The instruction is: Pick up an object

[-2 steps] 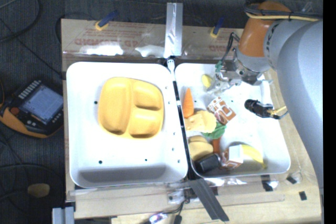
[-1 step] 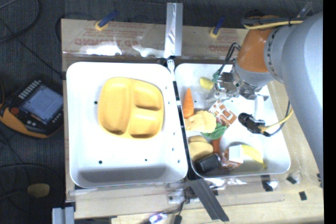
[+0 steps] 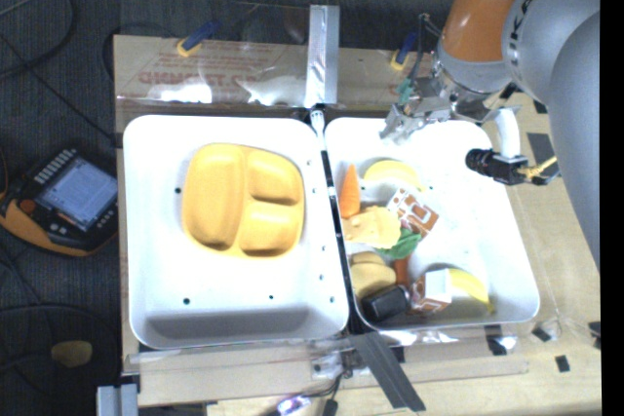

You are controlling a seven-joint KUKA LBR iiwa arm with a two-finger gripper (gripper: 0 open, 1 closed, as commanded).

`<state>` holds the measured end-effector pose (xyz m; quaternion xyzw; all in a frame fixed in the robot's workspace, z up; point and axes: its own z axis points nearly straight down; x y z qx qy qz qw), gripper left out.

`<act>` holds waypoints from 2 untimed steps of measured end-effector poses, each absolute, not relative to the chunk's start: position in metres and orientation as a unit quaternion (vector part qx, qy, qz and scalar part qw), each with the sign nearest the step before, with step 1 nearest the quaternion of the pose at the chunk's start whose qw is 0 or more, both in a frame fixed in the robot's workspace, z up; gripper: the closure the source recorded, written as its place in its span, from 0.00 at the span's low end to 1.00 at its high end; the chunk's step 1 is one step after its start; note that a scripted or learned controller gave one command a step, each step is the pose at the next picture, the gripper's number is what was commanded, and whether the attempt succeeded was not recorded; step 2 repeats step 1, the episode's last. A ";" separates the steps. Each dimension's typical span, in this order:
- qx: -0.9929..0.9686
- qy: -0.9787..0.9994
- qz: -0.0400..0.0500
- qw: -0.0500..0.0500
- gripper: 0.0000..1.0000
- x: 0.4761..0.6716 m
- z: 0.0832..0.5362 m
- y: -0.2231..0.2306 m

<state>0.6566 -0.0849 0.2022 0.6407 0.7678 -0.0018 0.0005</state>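
A: Where was the arm (image 3: 517,15) at that moment?

B: It reached in from the right, its orange band above the far corner of the right bin (image 3: 507,239). The end effector (image 3: 411,117) hung over that bin's far left rim, near the divider between the two bins.

A: Were its fingers apart or together?

B: I couldn't tell; they were too small and cluttered against the rim. Nothing showed between them.

A: And the things to pick?

B: Most lay heaped along the left side and near end of the right bin. An orange carrot (image 3: 349,192) lay against the left wall, a pale yellow round piece (image 3: 390,174) just beside it, and a red-and-white patterned box (image 3: 413,209) to the right of those. A green item (image 3: 408,243) sat below the box. A dark block (image 3: 386,303) lay at the near edge, with a yellow wedge (image 3: 468,287) near the right corner.

A: The other bin?

B: The left bin (image 3: 156,307) held a yellow divided tray (image 3: 242,198), roughly in its middle. Off the surface, to the left, a handheld device (image 3: 70,200) lay on the floor
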 end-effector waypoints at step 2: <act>0.619 0.785 0.004 0.009 1.00 0.589 0.123 -0.119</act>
